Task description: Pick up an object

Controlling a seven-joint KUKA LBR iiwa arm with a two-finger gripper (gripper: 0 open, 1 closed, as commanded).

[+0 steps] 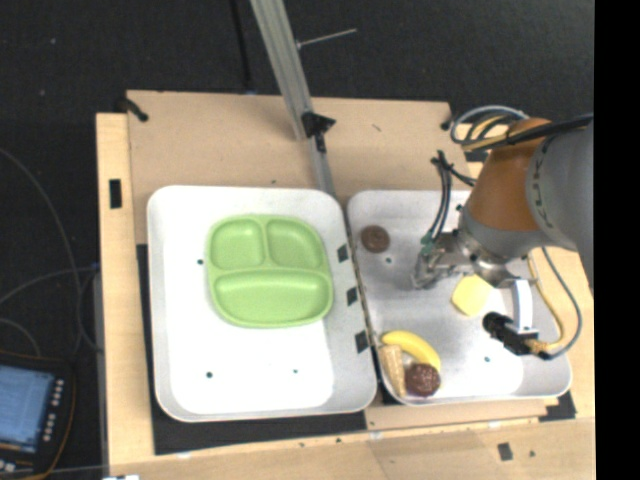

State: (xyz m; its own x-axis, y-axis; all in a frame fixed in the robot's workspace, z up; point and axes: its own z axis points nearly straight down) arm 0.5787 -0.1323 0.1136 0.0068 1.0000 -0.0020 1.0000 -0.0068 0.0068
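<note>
Approach step: gripper (432, 268) low in right bin (400, 213), jaw state cannot be told. Candidates: yellow block (470, 295) just right, brown disc (375, 238) left, banana (412, 347) near. Next: descend squarely onto one.

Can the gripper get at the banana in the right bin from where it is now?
Probably yes. The banana lies uncovered near the bin's front-left corner, below the gripper, with bare floor between. A dark round thing touches it and may crowd the grasp.
</note>
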